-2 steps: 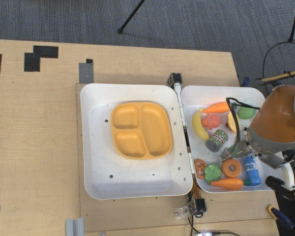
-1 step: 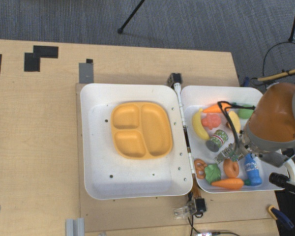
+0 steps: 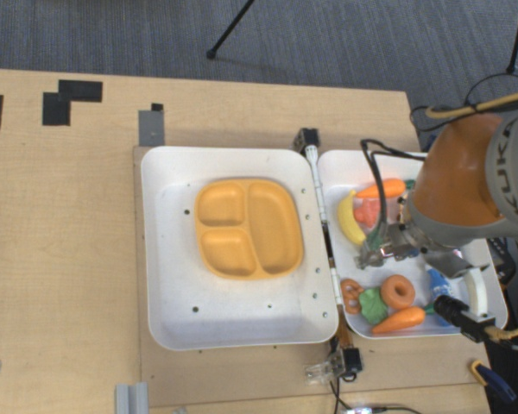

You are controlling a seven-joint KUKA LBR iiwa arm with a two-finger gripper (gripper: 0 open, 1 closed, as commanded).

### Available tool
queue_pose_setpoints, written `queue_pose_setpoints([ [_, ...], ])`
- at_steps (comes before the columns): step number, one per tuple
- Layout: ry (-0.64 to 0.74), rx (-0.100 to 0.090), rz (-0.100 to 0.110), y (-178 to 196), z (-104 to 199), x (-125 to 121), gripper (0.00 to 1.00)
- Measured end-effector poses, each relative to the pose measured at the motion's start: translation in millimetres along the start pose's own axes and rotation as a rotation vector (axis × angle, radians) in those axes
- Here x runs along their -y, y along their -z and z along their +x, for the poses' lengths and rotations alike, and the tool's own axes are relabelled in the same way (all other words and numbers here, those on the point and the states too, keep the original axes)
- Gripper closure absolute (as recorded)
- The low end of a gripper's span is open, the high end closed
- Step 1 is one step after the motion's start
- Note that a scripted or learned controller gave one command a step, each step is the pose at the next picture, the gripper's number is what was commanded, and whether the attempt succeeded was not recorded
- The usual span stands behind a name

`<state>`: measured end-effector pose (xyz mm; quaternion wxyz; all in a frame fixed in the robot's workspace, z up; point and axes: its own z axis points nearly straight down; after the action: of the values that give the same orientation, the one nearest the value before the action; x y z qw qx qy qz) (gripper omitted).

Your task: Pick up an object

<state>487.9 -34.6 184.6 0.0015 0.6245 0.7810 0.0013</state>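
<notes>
My gripper (image 3: pixel 378 253) hangs low over the middle of the right bin (image 3: pixel 331 172), under the grey and orange arm. A yellow banana (image 3: pixel 349 219) lies just to its left, with a red-pink item (image 3: pixel 368 213) beside it. An orange carrot-like piece (image 3: pixel 382 188) lies at the bin's far end. Toward the near end sit an orange doughnut (image 3: pixel 399 291), a green toy (image 3: pixel 372 305), a small brown pretzel (image 3: pixel 351 290) and an orange carrot (image 3: pixel 401 319). A blue item (image 3: pixel 438 280) lies to the right. The arm hides part of the bin.
The left bin (image 3: pixel 168 317) holds a yellow divided plate (image 3: pixel 246 228) in its middle. A white piece (image 3: pixel 477 290) lies by the right bin's right wall. A ridge (image 3: pixel 321 222) separates the two bins. Black tape patches (image 3: pixel 69 100) mark the bench at far left.
</notes>
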Motion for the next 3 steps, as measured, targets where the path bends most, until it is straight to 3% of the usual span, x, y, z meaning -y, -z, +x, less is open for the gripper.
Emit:
queue_pose_setpoints([
  [1,-0.001,0.000,0.000,0,0,0,0.00],
  [2,0.083,0.001,0.004,-74,-94,-59,0.00],
  [3,0.035,0.005,-0.006,-97,-69,-35,0.00],
])
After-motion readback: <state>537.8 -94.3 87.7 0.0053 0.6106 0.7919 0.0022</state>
